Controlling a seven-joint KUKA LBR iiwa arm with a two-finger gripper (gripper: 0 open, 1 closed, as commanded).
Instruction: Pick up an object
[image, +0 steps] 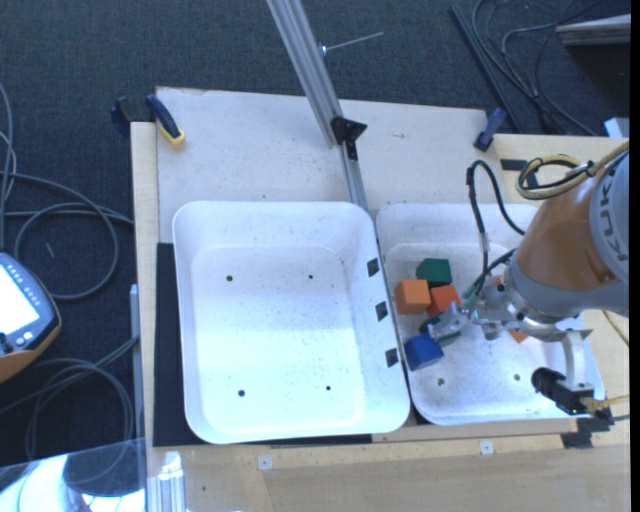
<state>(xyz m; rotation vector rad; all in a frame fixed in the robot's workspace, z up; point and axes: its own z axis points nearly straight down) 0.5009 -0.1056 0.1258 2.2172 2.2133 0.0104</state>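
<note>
Two shallow white bins sit side by side on the bench. The left bin (200, 240) shows only small dark specks on its floor. The right bin (470, 395) holds a small cluster of blocks near its left wall.

Block positions in the right bin:
1. A green block (434, 270) lies farthest from the camera.
2. An orange block (413, 295) lies just in front of the green one, touching or nearly touching it.
3. A second orange-red block (444, 297) sits directly beside the first orange block, on its right.
4. A blue block (423, 350) lies nearest the camera, close to the divider between the bins.
5. A small orange piece (518, 336) shows at the edge of the wrist housing; its shape cannot be determined.

The arm (565, 240) reaches in from the right, its orange band above the grey wrist. The gripper (447, 325) is lowered into the right bin, between the orange-red block and the blue block, with something teal just beside its tip. Whether the gripper is spread or closed cannot be determined, and no block is visibly held.

A slanted metal bar (315, 75) crosses the bench from the top edge to the gap between the bins. Cables (60, 215) lie on the dark floor at left.
</note>
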